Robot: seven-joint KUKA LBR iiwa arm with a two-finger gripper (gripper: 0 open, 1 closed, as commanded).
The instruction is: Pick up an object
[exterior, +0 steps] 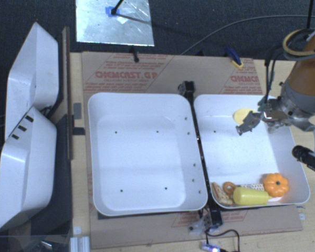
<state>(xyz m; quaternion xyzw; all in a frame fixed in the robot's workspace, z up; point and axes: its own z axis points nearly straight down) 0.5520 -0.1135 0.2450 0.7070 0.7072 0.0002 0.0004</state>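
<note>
One pale yellow disc lies flat near the far wall of the right bin, just beside the gripper. The disc sits on the far side of the fingertips, not between them. Finger state cannot be told from this slant. Judged aim: the disc. Pumpkin, yellow block and pretzel crowd the near wall, well apart.

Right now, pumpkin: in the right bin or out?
In. The orange pumpkin sits on the floor of the right bin, in its near right corner beside the yellow block, apart from the gripper.
</note>
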